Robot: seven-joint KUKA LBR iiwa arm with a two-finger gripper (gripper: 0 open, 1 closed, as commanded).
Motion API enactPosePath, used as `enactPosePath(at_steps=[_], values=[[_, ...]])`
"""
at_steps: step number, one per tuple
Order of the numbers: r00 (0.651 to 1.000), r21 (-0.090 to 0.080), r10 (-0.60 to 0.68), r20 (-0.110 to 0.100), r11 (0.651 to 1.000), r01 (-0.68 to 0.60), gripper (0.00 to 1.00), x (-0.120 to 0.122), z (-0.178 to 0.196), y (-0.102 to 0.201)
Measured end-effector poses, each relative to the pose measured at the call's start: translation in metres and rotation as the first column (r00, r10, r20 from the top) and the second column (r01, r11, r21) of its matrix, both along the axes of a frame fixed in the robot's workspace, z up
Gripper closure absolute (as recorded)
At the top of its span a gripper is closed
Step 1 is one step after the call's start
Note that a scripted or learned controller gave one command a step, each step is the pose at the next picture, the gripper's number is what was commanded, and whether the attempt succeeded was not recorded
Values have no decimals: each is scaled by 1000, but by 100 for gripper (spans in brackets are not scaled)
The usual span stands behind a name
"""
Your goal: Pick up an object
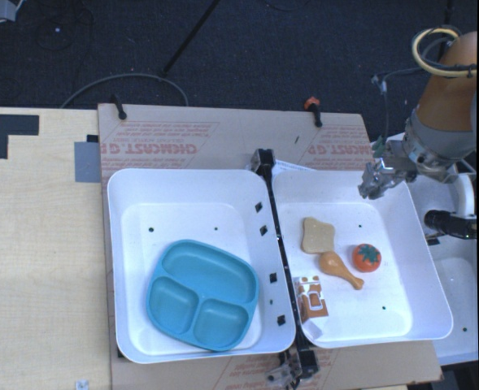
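The right bin [402,218] holds a beige slice of toy bread [317,236], a tan chicken drumstick [340,268], a red tomato with a green top [367,257] and a small brown-and-white patterned piece [311,297] near its front left corner. My gripper [372,183] hangs over the bin's far right rim, well above and behind the tomato, with nothing visible between its fingers. Its fingers look close together, but they are too small to judge.
The left bin [133,218] holds a blue divided plate [202,294]. A black divider with clips [273,242] runs between the bins. Cardboard [223,140] lies under both bins. White equipment [459,218] stands at the right, beside the arm.
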State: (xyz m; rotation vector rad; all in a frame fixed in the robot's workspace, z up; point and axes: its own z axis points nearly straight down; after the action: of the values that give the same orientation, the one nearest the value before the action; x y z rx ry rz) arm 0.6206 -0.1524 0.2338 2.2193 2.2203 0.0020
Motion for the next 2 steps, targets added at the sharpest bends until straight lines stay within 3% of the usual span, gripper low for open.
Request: enactPosePath(at_steps=[2], values=[[1000,3,3,-7,1000,-3,100,-39,0,81]])
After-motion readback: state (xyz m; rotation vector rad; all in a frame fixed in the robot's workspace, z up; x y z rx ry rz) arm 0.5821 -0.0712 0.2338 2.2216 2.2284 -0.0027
